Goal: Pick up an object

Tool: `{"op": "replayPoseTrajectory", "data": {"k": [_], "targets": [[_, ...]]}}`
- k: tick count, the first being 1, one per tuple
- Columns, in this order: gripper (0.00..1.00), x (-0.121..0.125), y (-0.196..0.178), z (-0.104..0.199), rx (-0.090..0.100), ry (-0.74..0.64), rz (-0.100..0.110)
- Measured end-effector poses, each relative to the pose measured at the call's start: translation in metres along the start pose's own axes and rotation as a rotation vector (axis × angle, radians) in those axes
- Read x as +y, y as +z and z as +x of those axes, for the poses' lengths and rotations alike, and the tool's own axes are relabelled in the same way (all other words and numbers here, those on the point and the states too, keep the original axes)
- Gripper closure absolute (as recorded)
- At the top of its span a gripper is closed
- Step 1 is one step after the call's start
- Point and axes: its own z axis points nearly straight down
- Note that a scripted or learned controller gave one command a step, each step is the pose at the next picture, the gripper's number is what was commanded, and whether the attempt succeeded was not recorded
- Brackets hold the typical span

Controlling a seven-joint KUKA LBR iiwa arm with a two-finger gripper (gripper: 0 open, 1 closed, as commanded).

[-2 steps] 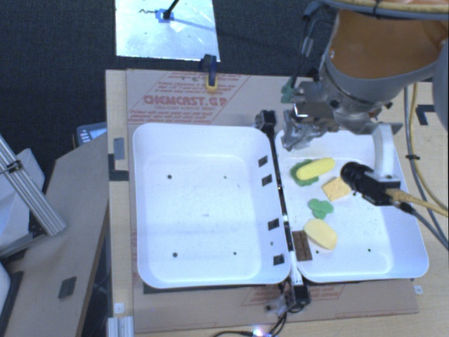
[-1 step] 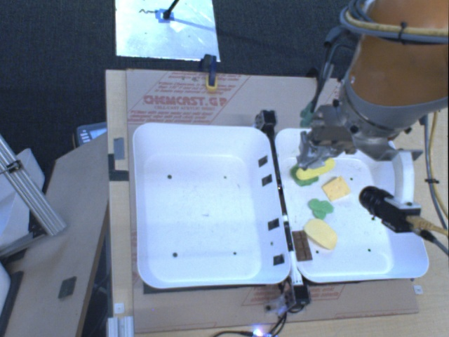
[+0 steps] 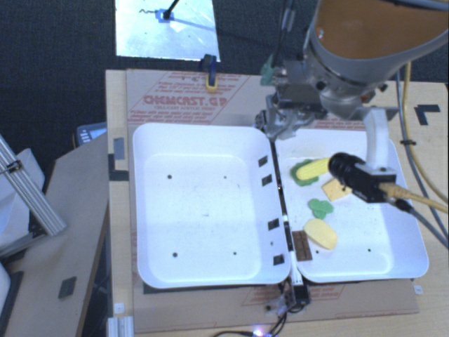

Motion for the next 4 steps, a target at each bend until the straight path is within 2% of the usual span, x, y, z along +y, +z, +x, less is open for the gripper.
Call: {"op": "replayPoseTrajectory", "data": {"k": [1,2,3,4], "targets": [[1.00,-0.004,0.178,0.044,-0.010,0.005,0.026],[1.00,0.060,0.002,0.027,0.000,0.014,-0.011],[1.00,0.066,0.094,0.071,-0.007,0.005,0.018],[1.00,0.011,-0.044,0.081,0.002,0.005,-0.002]]}}
